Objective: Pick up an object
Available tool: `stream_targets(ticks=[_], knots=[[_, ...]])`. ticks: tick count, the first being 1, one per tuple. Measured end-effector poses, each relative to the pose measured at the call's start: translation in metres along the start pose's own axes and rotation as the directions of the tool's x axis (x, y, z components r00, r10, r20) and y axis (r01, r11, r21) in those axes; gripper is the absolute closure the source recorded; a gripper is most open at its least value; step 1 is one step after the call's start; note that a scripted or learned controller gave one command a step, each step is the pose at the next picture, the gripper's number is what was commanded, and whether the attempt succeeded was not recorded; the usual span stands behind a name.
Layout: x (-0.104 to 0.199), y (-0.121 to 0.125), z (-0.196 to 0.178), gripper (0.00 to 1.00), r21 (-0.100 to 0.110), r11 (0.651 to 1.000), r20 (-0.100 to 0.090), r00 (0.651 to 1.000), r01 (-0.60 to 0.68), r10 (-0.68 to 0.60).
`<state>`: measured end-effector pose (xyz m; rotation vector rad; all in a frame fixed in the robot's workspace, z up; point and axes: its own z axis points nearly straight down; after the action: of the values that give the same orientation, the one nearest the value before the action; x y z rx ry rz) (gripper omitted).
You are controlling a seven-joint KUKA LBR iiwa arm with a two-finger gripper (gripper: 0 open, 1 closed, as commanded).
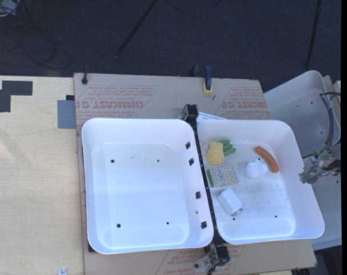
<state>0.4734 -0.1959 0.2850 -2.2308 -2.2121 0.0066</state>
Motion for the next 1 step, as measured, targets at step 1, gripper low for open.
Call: stream_targets(ticks=[1], knots=[[-0.0051,0.0025,-0.0842,1.00,-0.009,1.000,0.000,1.000,0.009,-0.009]])
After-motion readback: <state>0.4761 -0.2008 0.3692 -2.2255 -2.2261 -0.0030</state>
